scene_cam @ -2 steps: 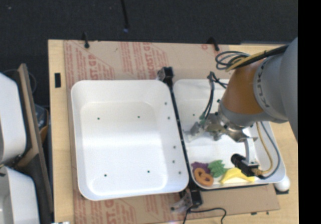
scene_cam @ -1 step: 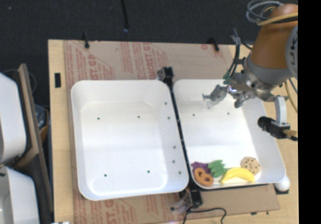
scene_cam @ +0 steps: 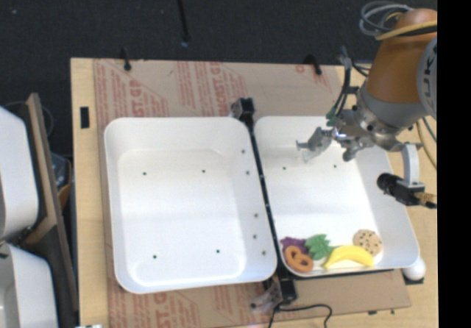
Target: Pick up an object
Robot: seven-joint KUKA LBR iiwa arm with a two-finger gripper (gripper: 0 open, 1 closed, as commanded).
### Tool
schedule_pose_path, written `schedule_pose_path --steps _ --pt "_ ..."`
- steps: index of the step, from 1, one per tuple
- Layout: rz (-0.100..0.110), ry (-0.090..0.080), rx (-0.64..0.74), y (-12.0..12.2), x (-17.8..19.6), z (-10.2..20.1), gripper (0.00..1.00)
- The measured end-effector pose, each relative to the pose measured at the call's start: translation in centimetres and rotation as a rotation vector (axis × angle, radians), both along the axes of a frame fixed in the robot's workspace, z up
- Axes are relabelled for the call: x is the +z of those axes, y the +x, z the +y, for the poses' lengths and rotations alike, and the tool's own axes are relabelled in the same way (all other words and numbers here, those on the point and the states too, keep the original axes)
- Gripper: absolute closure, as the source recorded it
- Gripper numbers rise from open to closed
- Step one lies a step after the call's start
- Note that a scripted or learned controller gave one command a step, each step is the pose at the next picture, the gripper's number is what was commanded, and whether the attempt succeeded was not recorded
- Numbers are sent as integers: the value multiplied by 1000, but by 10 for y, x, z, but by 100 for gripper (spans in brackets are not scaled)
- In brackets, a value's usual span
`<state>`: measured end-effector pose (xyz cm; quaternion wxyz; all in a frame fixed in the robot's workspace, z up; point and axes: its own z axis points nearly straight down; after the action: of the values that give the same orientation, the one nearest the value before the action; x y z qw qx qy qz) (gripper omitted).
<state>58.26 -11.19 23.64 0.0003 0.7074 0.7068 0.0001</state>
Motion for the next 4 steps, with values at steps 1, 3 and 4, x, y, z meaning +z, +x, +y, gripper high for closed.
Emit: schedule_pose_path --steps 1,3,4 --pt "0 0 0 0 0 0 0" --pt "-1 0 0 0 10 -1 100" --pt "-3 -1 -1 13 50 -25 100"
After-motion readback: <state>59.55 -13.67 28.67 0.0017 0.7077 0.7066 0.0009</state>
